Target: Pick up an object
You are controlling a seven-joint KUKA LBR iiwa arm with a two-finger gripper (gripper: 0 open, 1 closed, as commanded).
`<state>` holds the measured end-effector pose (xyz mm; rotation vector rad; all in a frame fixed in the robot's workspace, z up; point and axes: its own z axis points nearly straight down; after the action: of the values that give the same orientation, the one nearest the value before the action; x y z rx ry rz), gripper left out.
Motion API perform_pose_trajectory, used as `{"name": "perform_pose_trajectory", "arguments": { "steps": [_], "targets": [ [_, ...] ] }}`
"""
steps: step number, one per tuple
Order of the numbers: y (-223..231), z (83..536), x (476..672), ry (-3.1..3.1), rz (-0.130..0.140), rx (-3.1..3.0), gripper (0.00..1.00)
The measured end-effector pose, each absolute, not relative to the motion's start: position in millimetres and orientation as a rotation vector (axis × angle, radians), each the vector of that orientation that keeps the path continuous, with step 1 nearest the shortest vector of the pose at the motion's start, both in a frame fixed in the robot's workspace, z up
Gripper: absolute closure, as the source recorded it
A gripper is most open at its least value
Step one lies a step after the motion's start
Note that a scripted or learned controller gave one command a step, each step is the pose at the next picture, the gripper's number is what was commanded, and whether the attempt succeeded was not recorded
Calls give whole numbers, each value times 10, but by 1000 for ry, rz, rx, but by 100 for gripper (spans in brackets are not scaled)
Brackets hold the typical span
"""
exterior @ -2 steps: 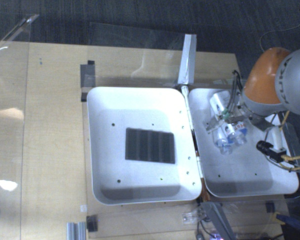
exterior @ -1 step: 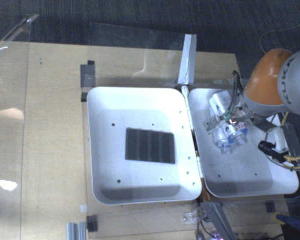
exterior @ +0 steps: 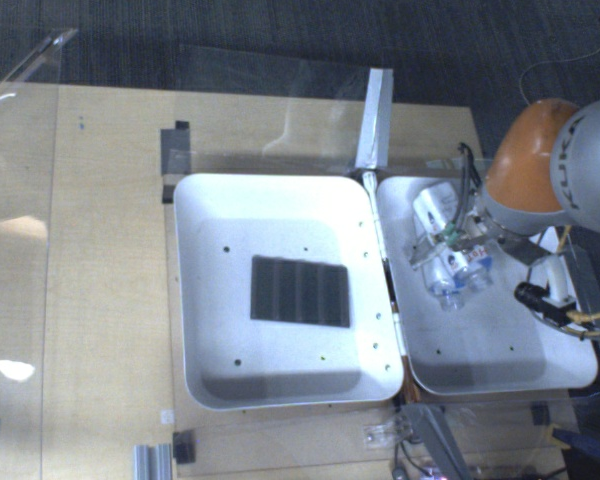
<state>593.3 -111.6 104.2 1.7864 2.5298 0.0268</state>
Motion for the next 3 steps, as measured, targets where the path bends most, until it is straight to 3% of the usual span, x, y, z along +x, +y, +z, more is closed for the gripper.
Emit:
{"name": "perform_pose_trajectory", "arguments": {
  "steps": [1, 3],
  "targets": [
    [-1041, 1039, 6062, 2594, 9, 1711, 0],
    [-936, 1044, 5923, 2674, 28, 1556, 0]
  ]
}}
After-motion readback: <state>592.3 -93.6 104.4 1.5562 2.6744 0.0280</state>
